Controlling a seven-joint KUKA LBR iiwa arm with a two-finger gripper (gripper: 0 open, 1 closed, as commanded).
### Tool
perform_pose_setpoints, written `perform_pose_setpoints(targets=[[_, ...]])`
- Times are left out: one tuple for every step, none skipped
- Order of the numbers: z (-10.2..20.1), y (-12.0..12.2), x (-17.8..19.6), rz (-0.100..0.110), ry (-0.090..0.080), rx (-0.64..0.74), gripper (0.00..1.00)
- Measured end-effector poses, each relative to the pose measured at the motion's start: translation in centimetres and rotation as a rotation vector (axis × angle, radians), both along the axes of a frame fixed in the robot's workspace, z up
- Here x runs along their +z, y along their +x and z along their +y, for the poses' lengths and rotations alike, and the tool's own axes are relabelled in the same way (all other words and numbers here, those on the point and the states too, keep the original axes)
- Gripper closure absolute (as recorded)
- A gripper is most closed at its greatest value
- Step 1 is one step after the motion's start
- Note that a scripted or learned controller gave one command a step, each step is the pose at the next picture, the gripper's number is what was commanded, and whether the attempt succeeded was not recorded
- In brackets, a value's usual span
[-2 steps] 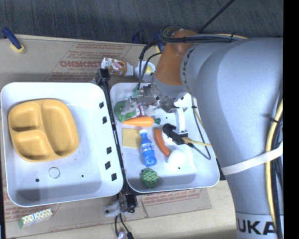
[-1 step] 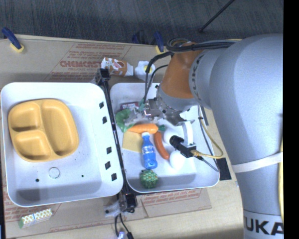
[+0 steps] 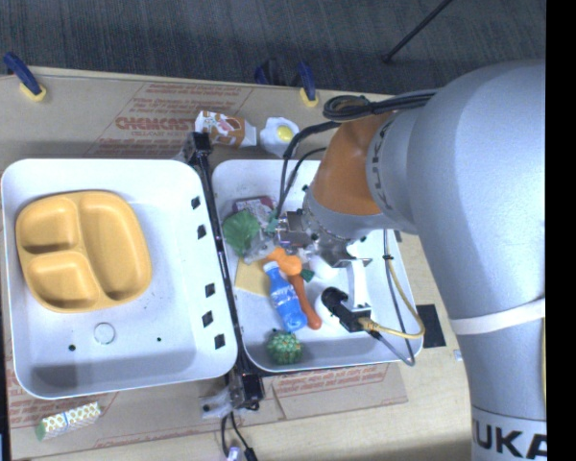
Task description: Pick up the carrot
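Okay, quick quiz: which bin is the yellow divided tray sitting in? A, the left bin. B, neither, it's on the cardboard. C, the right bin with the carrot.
A: the yellow divided tray lies in the left bin, while the carrot is in the right bin.

the carrot (image 3: pixel 300 283) is orange with a bit of green at one side, long and slim. it lies flat in the right bin (image 3: pixel 365 358), near its middle, slanting from upper left down to lower right. its upper end sits under the arm's wrist and is partly hidden. a blue bottle (image 3: pixel 285 301) lies just beside it on the left, touching along its length.
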State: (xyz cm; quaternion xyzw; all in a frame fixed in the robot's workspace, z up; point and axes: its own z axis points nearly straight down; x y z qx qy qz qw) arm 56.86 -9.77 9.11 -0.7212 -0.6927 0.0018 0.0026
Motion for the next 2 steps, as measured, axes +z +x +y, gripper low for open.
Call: perform_pose_setpoints(targets=[[0.0, 0.0, 1.0, 0.002, 0.000, 0.005, 1.00], [2.1, -0.9, 17.3, -0.005, -0.001, -0.054, 1.00]])
